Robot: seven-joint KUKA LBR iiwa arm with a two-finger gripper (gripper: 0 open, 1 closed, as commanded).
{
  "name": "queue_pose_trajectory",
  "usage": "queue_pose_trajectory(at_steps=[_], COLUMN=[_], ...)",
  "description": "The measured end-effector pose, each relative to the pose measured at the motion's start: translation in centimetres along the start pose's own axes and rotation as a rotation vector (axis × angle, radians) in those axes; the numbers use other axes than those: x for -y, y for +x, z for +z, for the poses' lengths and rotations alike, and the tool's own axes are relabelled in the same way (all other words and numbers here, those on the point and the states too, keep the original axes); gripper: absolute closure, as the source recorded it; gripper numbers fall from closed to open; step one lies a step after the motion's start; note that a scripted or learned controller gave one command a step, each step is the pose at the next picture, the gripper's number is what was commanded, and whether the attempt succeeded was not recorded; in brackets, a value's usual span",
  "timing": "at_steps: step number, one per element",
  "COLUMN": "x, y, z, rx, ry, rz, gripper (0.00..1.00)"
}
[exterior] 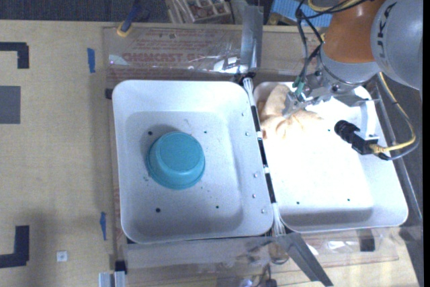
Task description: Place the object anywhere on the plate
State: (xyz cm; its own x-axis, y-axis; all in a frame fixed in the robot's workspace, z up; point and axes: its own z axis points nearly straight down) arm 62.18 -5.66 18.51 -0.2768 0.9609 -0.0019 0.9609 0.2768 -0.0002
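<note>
A blue round plate (176,159) sits in the left bin (134,104), left of its middle. A pale tan, soft-looking object (282,121) lies in the back left corner of the right bin (336,205), close to the wall between the bins. My gripper (295,99) points down at the object's upper right part, touching or just above it. Glare on the bright bin floor blurs the tip. The grey arm with its orange band (349,17) comes in from the upper right.
A black connector with a yellow cable (356,136) hangs off the wrist over the right bin. The ridge between the two bins (261,144) runs front to back. Clutter of boxes and cables lies beyond the bench's back edge.
</note>
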Motion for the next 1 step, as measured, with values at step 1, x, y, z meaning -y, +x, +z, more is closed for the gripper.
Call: queue_pose_trajectory(at_steps=[1], x=[-0.1], y=[-0.01], z=[-4.0], rx=[0.001], ry=[-0.003], rz=[-0.002], gripper=[1.0])
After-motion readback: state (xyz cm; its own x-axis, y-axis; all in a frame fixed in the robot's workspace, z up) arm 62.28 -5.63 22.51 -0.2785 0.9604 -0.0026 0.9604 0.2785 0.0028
